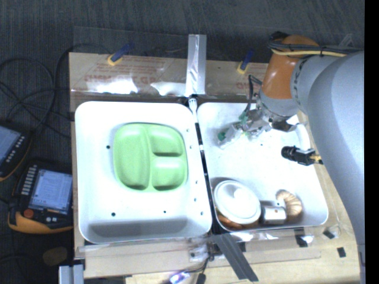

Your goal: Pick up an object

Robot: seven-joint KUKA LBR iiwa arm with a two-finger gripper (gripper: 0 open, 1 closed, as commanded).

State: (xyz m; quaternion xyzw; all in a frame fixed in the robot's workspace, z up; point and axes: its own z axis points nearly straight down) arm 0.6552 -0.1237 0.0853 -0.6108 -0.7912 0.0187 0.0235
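Pincer (pixel 256 125) sits low in the right bin (pixel 314 218), far side — we cannot tell its state. A small green object (pixel 223 136) lies just beside it; white bowl (pixel 237 200) at near edge.

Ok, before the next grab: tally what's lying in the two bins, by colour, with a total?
Green: 1, the divided green plastic plate in the left bin.
White: 2, the round white lidded bowl and the small white block.
Tan: 1, the curved tan pastry-like piece.
Total: 4.
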